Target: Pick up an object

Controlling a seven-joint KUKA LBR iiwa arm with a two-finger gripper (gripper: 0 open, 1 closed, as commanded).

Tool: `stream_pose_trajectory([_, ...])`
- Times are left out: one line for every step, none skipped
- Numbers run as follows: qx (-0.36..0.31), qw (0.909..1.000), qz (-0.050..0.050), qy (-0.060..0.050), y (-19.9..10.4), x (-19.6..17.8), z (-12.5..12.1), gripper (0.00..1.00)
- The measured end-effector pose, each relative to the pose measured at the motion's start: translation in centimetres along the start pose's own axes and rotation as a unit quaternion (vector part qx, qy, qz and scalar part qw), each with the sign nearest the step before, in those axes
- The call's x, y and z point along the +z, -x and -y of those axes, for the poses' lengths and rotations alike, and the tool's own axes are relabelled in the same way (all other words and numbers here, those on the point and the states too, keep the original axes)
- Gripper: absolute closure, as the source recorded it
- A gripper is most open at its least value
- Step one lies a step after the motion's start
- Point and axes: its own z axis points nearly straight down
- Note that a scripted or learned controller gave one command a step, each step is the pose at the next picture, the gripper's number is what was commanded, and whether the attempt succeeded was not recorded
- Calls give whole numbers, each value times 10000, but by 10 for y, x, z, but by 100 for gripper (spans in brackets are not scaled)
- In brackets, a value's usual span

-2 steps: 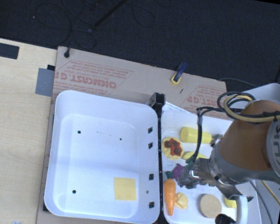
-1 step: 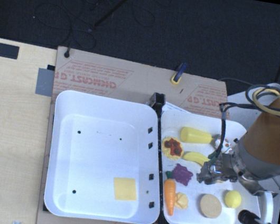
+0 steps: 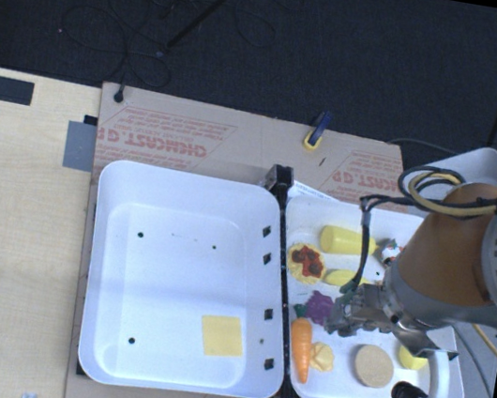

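Observation:
The right bin [image 3: 328, 396] holds several toy foods: a yellow cylinder [image 3: 342, 240], a red and yellow piece [image 3: 307, 263], a purple piece [image 3: 317, 305], an orange carrot [image 3: 300, 345], a pale yellow piece [image 3: 323, 357], a tan round cookie [image 3: 373, 366] and a yellow bit [image 3: 412, 358]. My gripper [image 3: 349, 316] hangs low over the bin's middle, just right of the purple piece and above the pale yellow piece. The arm's orange band [image 3: 449, 248] covers the bin's right part. A flat yellow square [image 3: 222, 336] lies in the left bin [image 3: 130, 220].
Both bins sit on a cardboard sheet [image 3: 192, 140] atop a wooden bench [image 3: 2, 245]. A black divider [image 3: 275, 274] runs between the bins. A blue and yellow clamp [image 3: 317, 131] stands at the cardboard's far edge. Cables loop near the arm [image 3: 423, 181].

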Motion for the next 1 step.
stream_pose_trajectory([-41,10000,-9,39,-91,11,-79,100])
